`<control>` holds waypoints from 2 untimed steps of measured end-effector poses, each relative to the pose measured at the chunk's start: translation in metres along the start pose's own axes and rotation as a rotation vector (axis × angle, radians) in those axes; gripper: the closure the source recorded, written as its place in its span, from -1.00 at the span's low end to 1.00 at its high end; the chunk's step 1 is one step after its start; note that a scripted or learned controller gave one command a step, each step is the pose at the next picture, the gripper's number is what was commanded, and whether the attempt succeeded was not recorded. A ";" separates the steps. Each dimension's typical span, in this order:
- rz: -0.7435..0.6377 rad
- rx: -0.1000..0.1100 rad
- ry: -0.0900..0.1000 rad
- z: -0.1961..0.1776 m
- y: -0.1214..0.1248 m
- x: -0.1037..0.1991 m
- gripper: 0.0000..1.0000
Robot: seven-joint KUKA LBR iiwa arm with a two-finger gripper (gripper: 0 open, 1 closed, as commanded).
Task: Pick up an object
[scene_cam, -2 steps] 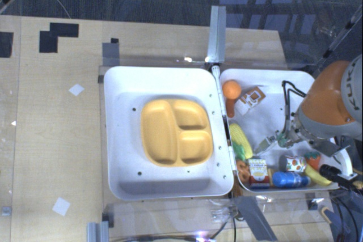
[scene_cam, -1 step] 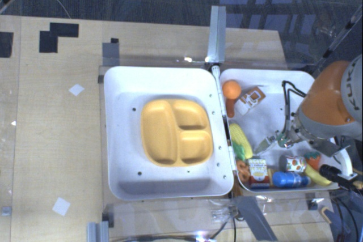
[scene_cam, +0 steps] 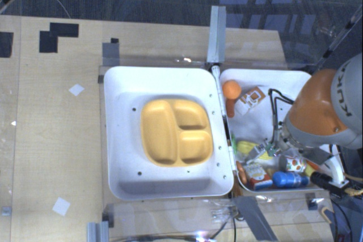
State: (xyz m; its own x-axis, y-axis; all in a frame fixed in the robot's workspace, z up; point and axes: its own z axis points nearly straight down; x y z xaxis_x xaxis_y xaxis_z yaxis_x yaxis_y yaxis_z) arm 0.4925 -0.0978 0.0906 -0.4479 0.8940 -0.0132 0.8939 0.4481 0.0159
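The pale wooden tabletop (scene_cam: 51, 139) carries two shallow white bins side by side. The left bin (scene_cam: 122, 122) holds one thing: a yellow compartment tray (scene_cam: 176, 132), lying flat near the middle, with one long section on its left and two smaller sections on its right.

The right bin (scene_cam: 258, 79) holds a clutter of small items. The grey arm with its orange band (scene_cam: 315, 107) reaches in from the right and covers much of this bin. Its tool (scene_cam: 271, 147) sits low over the pile near the bin's middle; whether it is apart or together cannot be told from here.

Toward the far corner lies an orange ball (scene_cam: 231, 89), with a white and brown carton (scene_cam: 251, 100) just beside it. At the near edge lie a blue bottle (scene_cam: 290, 179), a red and white packet (scene_cam: 258, 178), a small patterned can (scene_cam: 295, 165) and a yellow-green item (scene_cam: 245, 148), all close together beneath the tool.
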 end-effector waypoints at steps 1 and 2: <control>0.177 -0.001 0.000 0.000 0.004 0.006 -1.00; 0.175 -0.001 -0.001 0.000 0.004 0.006 -1.00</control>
State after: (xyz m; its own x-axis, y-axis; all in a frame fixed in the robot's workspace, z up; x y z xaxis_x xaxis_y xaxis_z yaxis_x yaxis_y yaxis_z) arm 0.4930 -0.0907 0.0905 -0.2854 0.9583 -0.0108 0.9582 0.2856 0.0190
